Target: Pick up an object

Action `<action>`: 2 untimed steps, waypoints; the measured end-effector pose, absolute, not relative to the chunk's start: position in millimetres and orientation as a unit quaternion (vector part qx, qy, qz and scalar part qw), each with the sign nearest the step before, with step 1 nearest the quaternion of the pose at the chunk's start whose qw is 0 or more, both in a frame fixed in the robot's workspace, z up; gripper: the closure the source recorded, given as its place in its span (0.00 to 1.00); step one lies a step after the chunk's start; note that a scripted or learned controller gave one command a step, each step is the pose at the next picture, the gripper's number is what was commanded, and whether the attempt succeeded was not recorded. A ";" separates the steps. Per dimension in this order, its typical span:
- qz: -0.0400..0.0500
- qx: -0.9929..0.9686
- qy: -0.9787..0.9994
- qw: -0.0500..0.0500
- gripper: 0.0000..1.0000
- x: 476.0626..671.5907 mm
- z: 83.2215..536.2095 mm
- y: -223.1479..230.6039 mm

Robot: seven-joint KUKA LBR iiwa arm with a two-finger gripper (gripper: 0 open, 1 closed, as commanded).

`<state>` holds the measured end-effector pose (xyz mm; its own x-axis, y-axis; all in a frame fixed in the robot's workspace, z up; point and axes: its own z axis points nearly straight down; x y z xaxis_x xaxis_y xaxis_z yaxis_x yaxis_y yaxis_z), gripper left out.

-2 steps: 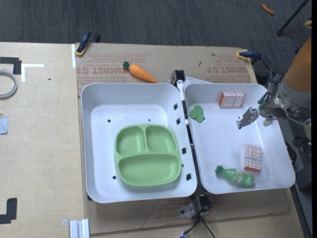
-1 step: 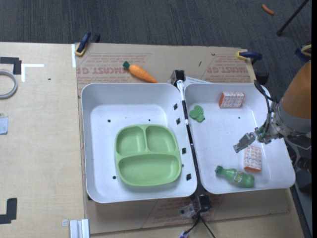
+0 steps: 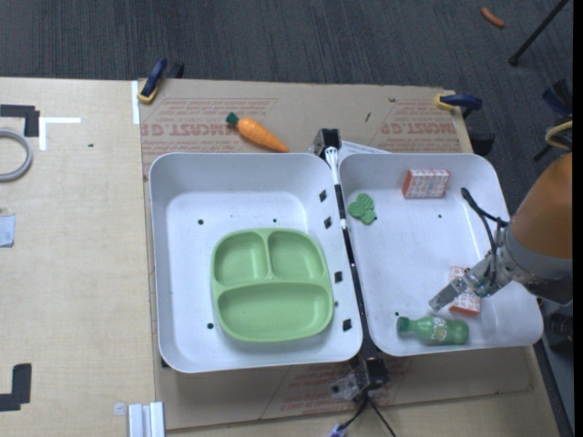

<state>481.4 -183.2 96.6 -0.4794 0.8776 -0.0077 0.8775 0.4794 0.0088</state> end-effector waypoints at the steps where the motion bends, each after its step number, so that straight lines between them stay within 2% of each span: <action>1: 0.002 0.512 0.859 0.010 1.00 483.9 107.6 -185.4; 2: 0.000 0.550 0.835 0.002 1.00 481.8 233.0 -124.5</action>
